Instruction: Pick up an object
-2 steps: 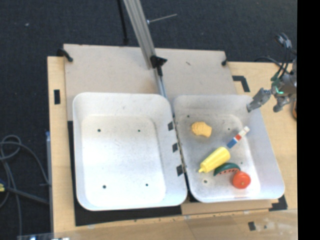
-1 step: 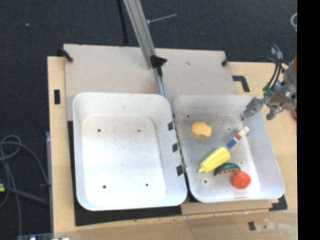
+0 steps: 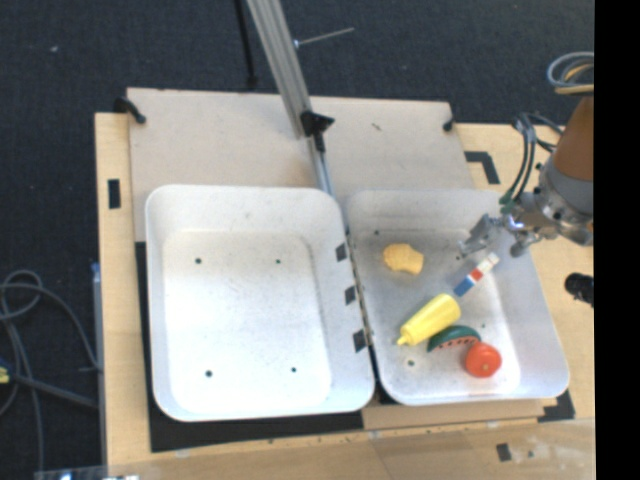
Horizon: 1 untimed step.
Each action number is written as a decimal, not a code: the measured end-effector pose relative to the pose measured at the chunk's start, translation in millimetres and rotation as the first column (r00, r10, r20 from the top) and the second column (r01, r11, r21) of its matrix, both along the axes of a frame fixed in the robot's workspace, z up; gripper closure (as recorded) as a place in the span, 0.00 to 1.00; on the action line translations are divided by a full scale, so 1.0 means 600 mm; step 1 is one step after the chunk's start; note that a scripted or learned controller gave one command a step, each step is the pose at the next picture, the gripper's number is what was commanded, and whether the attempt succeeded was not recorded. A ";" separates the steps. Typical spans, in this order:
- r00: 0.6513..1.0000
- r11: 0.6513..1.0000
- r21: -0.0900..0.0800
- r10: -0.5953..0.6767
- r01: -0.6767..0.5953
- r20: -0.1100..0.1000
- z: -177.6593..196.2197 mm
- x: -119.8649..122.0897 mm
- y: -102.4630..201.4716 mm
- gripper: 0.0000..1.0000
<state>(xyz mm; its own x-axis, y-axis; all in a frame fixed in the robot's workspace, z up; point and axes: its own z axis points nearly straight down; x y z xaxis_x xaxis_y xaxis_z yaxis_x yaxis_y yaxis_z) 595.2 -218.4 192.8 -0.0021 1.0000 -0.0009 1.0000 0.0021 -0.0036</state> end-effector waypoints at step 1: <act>1.000 1.000 -0.001 -0.003 0.003 0.001 -0.071 -0.006 -0.006 0.00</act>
<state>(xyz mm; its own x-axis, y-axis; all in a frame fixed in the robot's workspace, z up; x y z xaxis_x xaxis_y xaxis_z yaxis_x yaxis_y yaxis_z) 591.8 -221.8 150.2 0.0009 1.0000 -0.0020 1.0000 -0.0009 -0.0028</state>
